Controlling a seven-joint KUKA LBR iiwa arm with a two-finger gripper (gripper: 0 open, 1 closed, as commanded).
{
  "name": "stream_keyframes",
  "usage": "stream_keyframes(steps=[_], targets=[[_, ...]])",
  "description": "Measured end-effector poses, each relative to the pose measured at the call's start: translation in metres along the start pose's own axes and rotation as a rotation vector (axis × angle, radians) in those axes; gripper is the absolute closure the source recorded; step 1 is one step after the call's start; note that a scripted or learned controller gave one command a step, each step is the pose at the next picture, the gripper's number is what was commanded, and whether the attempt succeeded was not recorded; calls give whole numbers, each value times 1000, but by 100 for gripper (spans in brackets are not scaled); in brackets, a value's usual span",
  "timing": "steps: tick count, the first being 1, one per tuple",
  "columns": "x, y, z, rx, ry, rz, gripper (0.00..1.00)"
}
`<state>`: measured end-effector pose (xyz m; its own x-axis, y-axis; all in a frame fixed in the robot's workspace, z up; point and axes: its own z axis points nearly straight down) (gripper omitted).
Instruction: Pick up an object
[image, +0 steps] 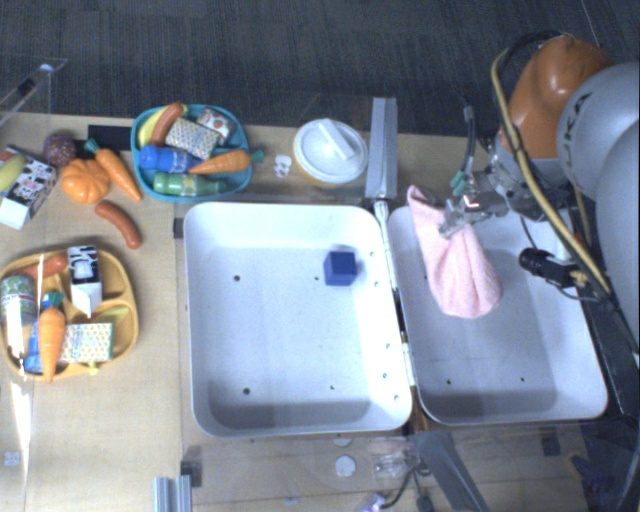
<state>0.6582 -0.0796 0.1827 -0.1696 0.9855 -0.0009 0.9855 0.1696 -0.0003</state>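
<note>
**Pink cloth hangs from the gripper over the right bin**

The gripper (462, 215) sits above the far part of the right bin (560, 400), its fingers closed on the upper end of a pink cloth (460, 270). The cloth drapes down from the pinch, widening toward its lower end, which lies over the bin's floor. One corner sticks up to the left of the fingers. In the left bin (270, 400), a small blue cube (341, 267) rests alone toward the far right side, well apart from the cloth.
</note>
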Motion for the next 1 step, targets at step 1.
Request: stream_keyframes(steps=[1], targets=[[-26,7,-26,-1,0,-315,100]])
